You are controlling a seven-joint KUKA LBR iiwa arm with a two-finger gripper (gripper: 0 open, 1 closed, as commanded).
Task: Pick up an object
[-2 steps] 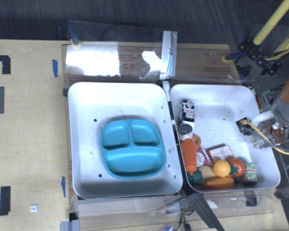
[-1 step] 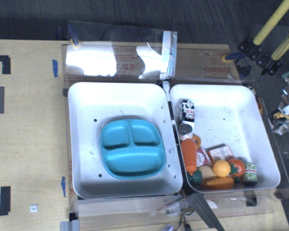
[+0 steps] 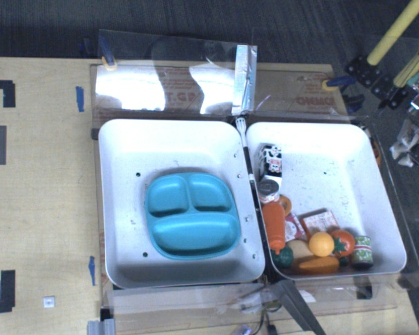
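The right bin (image 3: 335,152) holds a cluster of toy foods along its left wall and front edge. A small black-and-white carton (image 3: 271,161) stands upright near the left wall, with a small can (image 3: 267,186) just below it. An orange carrot (image 3: 274,225) lies lengthwise below the can. A yellow-orange round fruit (image 3: 321,243), a red tomato (image 3: 343,241), a red-and-white packet (image 3: 319,221), a second carrot (image 3: 319,264) and a green-labelled can (image 3: 362,251) crowd the front right corner.
The left bin (image 3: 126,159) bears a blue three-compartment plate (image 3: 193,213) at its middle. A clear plastic screen (image 3: 195,82) stands behind both bins. Yellow-handled tools (image 3: 398,26) lie at the upper right, off the bench.
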